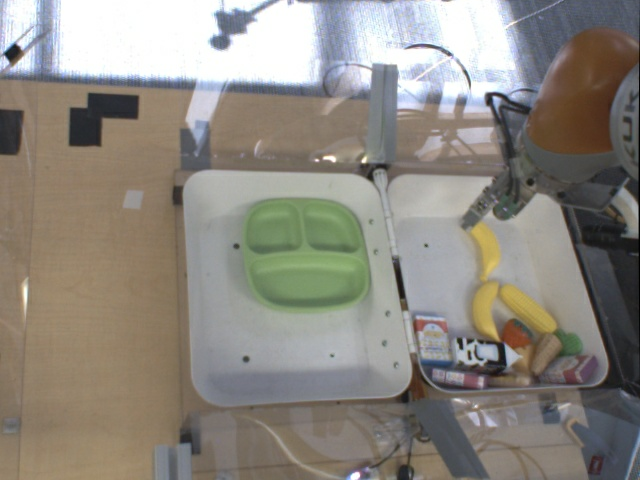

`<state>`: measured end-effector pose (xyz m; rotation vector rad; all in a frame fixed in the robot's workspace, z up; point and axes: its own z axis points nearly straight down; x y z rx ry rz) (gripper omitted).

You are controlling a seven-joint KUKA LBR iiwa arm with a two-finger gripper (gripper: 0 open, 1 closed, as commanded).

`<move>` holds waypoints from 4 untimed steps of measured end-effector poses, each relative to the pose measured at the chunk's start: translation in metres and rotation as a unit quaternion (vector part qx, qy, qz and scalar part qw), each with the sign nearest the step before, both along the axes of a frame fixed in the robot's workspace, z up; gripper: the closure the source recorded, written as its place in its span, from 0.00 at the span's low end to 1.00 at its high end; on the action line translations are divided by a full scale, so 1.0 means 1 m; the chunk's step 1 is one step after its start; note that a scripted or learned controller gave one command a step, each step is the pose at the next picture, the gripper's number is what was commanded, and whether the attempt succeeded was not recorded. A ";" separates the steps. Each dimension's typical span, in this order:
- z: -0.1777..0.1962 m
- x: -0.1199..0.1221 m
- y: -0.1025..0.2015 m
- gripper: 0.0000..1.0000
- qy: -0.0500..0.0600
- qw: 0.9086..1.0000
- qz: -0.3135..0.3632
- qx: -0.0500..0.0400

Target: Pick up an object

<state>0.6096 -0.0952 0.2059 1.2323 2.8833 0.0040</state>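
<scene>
My gripper [489,212] hangs over the back of the right bin [440,218], its two fingers spread apart with nothing between them. Just below the fingertips lies a yellow banana [487,251], and the fingers stand apart from it. A second banana [485,310] and a yellow corn cob [528,308] lie further toward the front. Packed into the front corner are a small red-and-blue box [432,336], a black-and-white item [480,352], a carrot [519,333], a green piece [569,343] and a pink pack [577,369].
The left bin [215,358] holds a green divided plate [305,253] at its middle. A ridge [392,258] separates the two bins. The grey and orange arm [580,98] fills the upper right above the right bin.
</scene>
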 end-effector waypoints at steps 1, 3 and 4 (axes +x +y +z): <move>0.002 0.034 0.030 1.00 -0.001 1.000 -0.026 0.000; 0.014 -0.032 0.027 1.00 0.000 0.998 -0.058 0.000; 0.025 0.023 0.047 1.00 -0.001 0.998 -0.070 0.001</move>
